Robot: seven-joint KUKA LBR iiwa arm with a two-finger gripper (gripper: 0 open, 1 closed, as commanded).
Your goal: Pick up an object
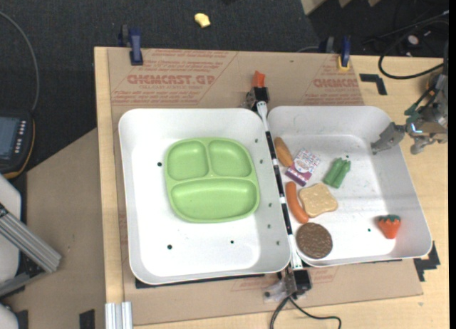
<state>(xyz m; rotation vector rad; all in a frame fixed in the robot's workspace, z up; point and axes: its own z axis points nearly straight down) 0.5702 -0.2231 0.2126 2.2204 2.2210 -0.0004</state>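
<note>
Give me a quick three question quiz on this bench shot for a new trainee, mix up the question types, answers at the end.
1. True or false: the green divided plate lies in the left bin.
2. Multiple choice: which item sits nearest the right bin's front edge? A) green pickle B) brown round patty C) toast slice
3. Fill in: the hand is at the right bin's far ______ corner.

Key: 1 true; 2 B; 3 right.
</note>
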